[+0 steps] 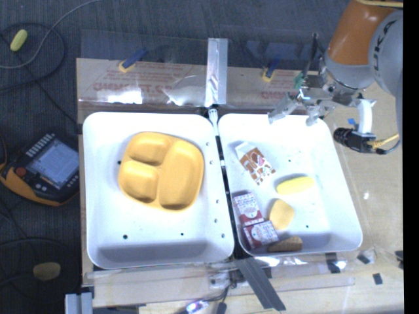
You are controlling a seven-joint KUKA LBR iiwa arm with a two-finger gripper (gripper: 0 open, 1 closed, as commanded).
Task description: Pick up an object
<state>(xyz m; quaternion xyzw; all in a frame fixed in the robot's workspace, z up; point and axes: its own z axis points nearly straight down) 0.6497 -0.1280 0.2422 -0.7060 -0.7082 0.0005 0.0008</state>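
My arm [376, 34] is rounded grey casing with a broad orange band just above the wrist. Below the band sits a metal bracket with small green and blue fittings. My tool [300, 112] is two thin pale metal fingers. A black cylinder with a yellow-tipped cable hangs off one side

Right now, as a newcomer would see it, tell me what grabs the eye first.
The big yellow three-compartment plastic tray lying in the left white bin stands out first. Next comes the grey arm's orange band at the upper right, with its gripper over the right white bin's far rim. That bin holds small yellow blocks and red-and-white packets.
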